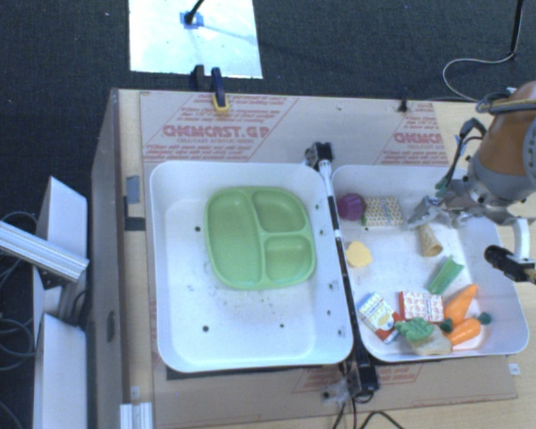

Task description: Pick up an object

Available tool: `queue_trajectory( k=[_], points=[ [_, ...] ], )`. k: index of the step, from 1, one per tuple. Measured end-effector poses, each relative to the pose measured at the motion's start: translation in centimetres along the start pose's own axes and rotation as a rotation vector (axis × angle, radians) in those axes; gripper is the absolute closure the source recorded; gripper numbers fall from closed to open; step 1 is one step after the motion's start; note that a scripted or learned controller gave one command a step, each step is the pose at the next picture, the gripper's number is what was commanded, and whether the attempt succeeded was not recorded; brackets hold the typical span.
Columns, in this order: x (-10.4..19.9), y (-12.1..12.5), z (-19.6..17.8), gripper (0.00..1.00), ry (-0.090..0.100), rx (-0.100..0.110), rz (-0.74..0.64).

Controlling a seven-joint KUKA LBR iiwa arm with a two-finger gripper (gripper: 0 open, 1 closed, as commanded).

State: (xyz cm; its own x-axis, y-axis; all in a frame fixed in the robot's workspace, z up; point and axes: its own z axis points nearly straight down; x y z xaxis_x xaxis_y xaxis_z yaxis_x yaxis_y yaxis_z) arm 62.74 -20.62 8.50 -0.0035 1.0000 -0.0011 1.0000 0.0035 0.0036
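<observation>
The right bin (509,280) holds several toy items. Along its far side lie a purple piece (350,206), a speckled block (382,211) and a tan cone (429,239). A yellow piece (358,255) sits mid-left and a green piece (446,275) lies toward the right. Near the front are two orange carrots (460,303), two small printed boxes (421,306) and a broccoli (417,331). My gripper (439,214) hangs over the bin's far right part, just above the cone. Its fingers are spread, with nothing between them.
The left bin (179,239) carries a green divided plate (259,238). A black rail (335,231) runs between the two bins. The arm (514,150) comes in over the right bin's far right corner, with cables beside it.
</observation>
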Motion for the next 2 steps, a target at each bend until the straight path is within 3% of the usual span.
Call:
queue_trajectory(
  k=[1, 2],
  points=[
    [4.0, 4.3, 0.0, 0.0, 0.001, -0.001, -0.002],
    [-0.1, -0.6, 0.0, 0.0, -0.001, 0.002, 0.002]
  ],
)
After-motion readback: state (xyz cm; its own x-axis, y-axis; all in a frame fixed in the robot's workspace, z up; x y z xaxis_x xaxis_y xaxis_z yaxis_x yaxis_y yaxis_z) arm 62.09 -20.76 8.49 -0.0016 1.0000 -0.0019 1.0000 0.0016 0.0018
